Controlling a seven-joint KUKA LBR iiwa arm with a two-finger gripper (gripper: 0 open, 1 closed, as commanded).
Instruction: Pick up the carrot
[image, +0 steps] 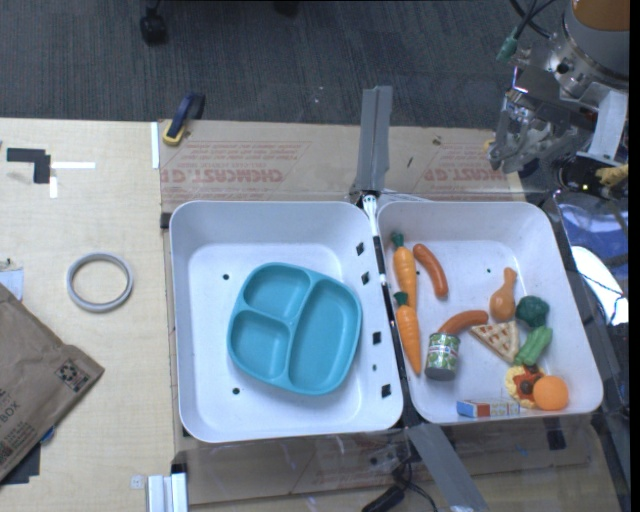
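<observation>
Across the bench (90, 200) sat two shallow white bins side by side. Left bin (200, 400) held a teal divided plate (295, 328), three compartments, nothing in them. Right bin (560, 250) held the toy food.

Arm (600, 20) hung beyond the right bin's far right corner, well apart from the contents. Gripper (508, 148) was above the cardboard sheet (260, 160) behind the bin, touching nothing, and nothing was visible between its fingers. Cannot tell from this angle whether it was spread or closed.

Two carrots lay end to end along the right bin's left wall: far carrot (403, 272) and near carrot (409, 338), both lengthwise, green tops pointing away from camera. Either one fits the task; not clear which is meant.

Judgement: moulded plastic, so light, stiff and smooth. Likely to slip or roll if pinched near the tapered tip. Best taken across the thick part just below the green top, jaws closing across the width. Wall just beside both carrots leaves little room for the finger on that side.

Smaller neighbours: sausage (431, 270) just beside the far carrot; small tin (441, 356) just beside the near one.
</observation>
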